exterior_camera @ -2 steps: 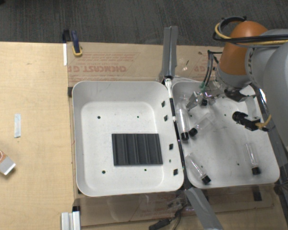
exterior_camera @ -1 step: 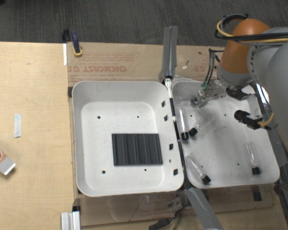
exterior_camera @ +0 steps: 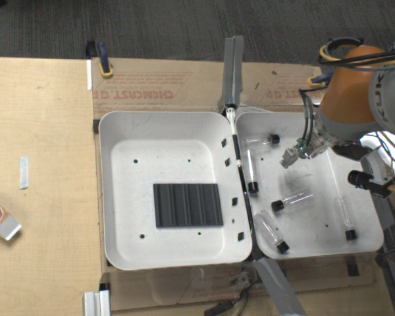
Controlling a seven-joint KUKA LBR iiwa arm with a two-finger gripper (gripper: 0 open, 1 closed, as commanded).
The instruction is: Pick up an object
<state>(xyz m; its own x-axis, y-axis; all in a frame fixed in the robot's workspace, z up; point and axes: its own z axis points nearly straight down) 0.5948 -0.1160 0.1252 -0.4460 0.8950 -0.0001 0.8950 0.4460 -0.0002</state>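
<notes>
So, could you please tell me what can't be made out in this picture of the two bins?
- Hand, camera view: small and blurred over the right bin; open or shut is unreadable.
- Clear tubes with black caps: transparent against white, so their outlines and contents are hard to trace.
- Arm: cut off by the right edge.
- Dark ribbed tray in the left bin: its depth is unreadable.

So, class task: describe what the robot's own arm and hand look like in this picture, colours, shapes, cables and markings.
The arm is a rounded grey body with a broad orange band above the wrist and dark lettering, partly cut off, on the grey shell. Yellow and black cables loop over the top of the orange part. The hand is a small, metallic grey piece below the wrist; its detail is too small to make out.
</notes>
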